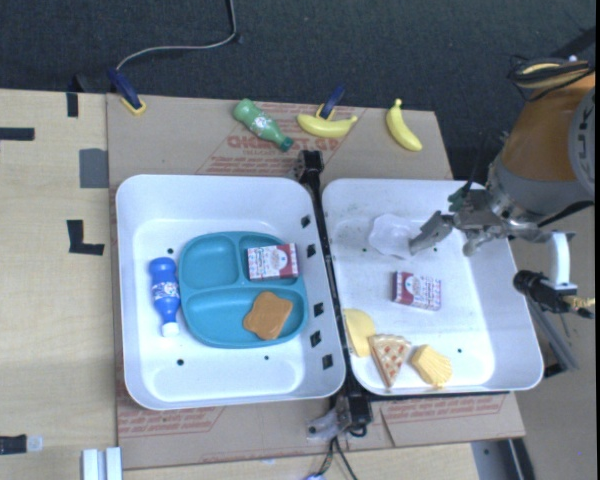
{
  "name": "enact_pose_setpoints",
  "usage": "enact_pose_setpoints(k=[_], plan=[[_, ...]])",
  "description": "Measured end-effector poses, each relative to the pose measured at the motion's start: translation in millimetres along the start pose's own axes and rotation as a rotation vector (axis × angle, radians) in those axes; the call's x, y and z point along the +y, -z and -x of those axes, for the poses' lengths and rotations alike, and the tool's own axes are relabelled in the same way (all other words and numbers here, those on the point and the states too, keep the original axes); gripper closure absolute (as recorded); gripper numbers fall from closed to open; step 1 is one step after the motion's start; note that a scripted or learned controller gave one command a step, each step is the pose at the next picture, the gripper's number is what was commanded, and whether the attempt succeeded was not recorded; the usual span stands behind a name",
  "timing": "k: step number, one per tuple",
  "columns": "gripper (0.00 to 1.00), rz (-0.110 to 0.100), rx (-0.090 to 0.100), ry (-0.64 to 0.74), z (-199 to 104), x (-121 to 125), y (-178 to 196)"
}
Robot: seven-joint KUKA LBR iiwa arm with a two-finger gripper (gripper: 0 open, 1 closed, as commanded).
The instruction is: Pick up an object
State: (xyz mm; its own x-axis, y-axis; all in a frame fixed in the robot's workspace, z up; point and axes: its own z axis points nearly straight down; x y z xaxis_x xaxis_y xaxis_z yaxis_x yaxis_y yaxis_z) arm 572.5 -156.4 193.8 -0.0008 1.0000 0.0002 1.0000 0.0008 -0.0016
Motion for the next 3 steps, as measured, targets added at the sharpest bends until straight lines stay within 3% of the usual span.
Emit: enact_pose_setpoints(k=[1, 2, 3], plan=[[0.0, 0.003, 0.0, 0.001, -9.9, 1.7, -105.9], [1.0, 0.004, -0.003, 0.0, -9.0, 1.6, -96.4], [1.0, 0.002, 0.0, 0.001, -71.4, -19.5, -9.2]])
